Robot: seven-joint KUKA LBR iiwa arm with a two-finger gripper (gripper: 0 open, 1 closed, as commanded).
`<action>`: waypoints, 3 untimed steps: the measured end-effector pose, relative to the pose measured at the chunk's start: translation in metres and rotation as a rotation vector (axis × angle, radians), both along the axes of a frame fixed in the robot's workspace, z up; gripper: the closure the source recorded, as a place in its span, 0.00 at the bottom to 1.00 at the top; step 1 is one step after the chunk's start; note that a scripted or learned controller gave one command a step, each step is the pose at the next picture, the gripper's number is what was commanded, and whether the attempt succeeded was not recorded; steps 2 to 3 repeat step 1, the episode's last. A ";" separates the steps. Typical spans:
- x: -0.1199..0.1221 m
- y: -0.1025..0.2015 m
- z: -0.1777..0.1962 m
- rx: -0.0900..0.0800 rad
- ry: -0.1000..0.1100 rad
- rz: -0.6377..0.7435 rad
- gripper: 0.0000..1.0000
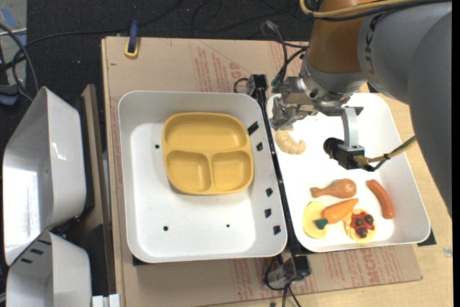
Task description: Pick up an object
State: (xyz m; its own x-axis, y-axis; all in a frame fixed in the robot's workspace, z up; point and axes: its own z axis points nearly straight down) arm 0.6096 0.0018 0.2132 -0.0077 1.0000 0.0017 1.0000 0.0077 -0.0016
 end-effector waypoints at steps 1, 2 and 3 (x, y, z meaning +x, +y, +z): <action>-0.009 0.062 0.010 0.000 -0.002 0.001 1.00; -0.009 0.062 0.010 0.000 -0.002 0.001 1.00; -0.009 0.062 0.010 0.000 -0.002 0.001 1.00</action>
